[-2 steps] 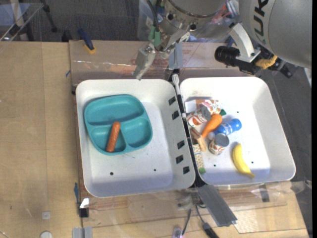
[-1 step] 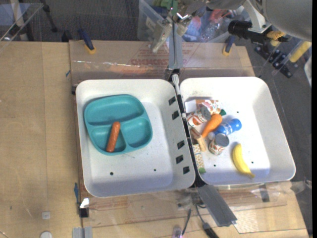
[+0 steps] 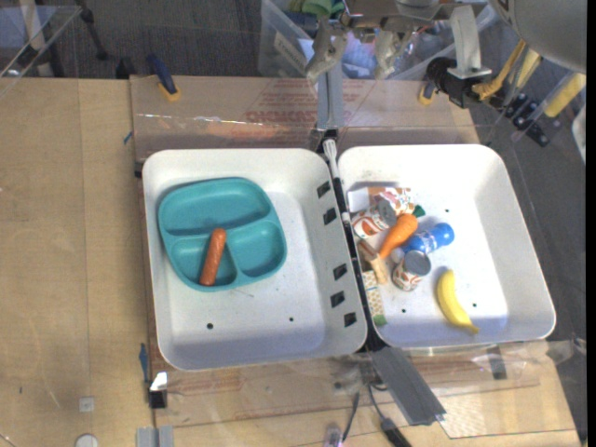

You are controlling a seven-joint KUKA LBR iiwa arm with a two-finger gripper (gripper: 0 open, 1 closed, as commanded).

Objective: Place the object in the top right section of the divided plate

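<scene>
The claw [image 3: 358,52] was seen raised above the bins' far edge, fingers spread and nothing between them. A sausage [image 3: 213,256] lay in the teal plate's [image 3: 186,203] lower-left section; the top right section was bare, so placement seemed unfinished.

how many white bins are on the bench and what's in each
2. The left bin holds a teal divided plate with a hot dog in its lower left section. The right bin holds a carrot, a banana and other clustered items, some possibly hidden.
</scene>
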